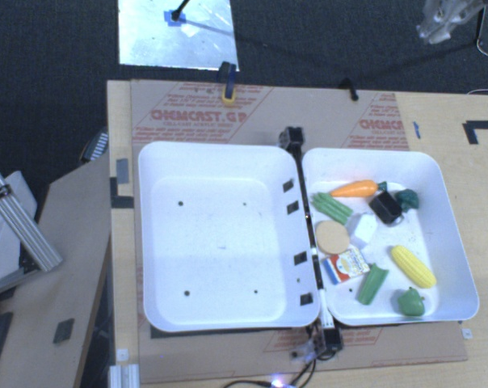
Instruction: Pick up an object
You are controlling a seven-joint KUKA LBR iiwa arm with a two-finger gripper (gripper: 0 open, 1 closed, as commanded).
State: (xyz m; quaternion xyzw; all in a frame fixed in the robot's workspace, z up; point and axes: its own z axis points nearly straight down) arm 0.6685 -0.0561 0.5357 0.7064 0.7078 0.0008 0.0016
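The hand [448, 10] hangs at the top right, well apart from the two white bins [220, 156]; its grip cannot be told. The right bin [450, 217] holds one carrot [354, 189], one corn cob [412, 266], one black block [384, 207] and several green toys.

Gripper [443, 16] observed at the top right corner of the camera view, raised high and well apart from both bins. It appears as a pale grey, blurred metallic form, angled down and to the left. Finger position cannot be determined; the remainder of the arm runs out of the view at the upper right edge
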